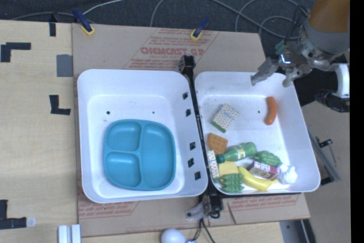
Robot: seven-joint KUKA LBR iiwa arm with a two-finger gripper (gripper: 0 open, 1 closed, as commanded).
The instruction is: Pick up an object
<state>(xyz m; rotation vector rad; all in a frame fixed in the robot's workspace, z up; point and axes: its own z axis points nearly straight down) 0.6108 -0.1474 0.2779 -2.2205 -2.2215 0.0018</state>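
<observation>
The pincer [274, 73] is spread wide open above the far right rim of the right bin [245, 80] and holds nothing. Just below it, an orange sausage [271, 110] lies near the right wall. A checkered packet [224, 117] lies mid-bin; a green bottle [238, 152], banana [255, 180] and other items crowd the near edge. The left bin [96, 86] contains a blue divided plate [139, 155].

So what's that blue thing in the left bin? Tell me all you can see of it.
It is a light blue divided plate, plastic by the look, squarish with rounded corners. Raised ridges split it into three compartments: two smaller ones on the left, one larger on the right. It lies flat, face up, on the floor of the left bin, toward the near side, slightly turned. All three compartments look bare, and only the bin touches it.
</observation>
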